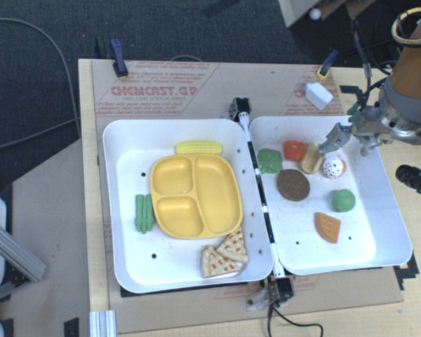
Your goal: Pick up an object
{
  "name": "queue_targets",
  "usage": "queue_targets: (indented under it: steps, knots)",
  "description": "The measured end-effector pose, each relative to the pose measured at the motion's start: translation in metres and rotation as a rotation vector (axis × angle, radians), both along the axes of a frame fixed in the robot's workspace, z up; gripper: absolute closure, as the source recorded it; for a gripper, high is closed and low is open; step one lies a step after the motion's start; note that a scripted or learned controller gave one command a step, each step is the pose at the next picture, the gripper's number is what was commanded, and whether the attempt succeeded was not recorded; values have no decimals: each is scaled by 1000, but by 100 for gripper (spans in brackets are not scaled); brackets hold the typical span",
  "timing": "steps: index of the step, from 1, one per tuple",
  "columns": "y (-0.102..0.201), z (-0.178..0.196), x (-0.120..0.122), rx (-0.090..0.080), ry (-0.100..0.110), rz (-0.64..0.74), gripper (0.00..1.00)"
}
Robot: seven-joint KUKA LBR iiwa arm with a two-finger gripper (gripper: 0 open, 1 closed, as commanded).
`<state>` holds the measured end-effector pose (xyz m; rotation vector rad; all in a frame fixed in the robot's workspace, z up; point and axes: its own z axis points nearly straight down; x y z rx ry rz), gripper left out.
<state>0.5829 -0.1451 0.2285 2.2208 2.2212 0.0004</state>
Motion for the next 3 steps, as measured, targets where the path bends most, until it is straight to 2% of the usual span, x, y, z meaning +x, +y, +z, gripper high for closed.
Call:
queue_targets:
  steps: [1,2,3]
  knots:
    - [46,-121,28,1,4,1,0]
    - [53,-142,83,0,7,-1,0]
    - [48,-132,80,-6,19,-5,100]
